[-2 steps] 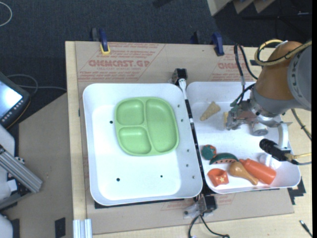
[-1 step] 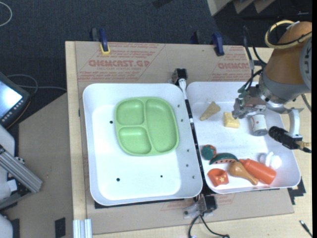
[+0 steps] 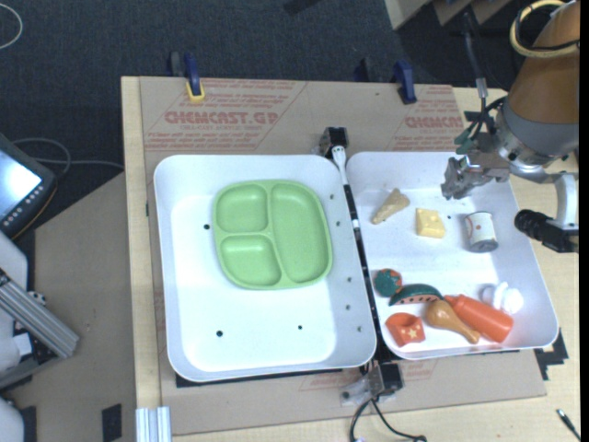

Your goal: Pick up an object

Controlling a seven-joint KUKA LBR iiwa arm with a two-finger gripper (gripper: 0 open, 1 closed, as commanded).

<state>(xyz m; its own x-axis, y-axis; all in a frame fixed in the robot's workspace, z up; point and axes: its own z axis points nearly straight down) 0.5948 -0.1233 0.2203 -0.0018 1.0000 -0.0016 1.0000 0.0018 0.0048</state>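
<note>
The right bin (image 3: 525,274) holds several toy foods: a tan cheese wedge (image 3: 389,206), a yellow cheese block (image 3: 430,223), a small silver can (image 3: 479,231), a red and green fruit (image 3: 387,280), a green slice (image 3: 414,294), an orange pepper piece (image 3: 404,328), a brown drumstick (image 3: 445,318), an orange carrot (image 3: 483,317) and a white piece (image 3: 505,296). My gripper (image 3: 457,182) hangs over the bin's upper right part, just above and to the right of the yellow cheese block and up-left of the can. Nothing shows between its fingers.
The left bin (image 3: 184,320) carries a green divided plate (image 3: 272,233). A black divider (image 3: 352,238) runs between the bins. Blue clamps (image 3: 192,74) hold the cardboard board at the back. My arm (image 3: 543,81) enters from the upper right.
</note>
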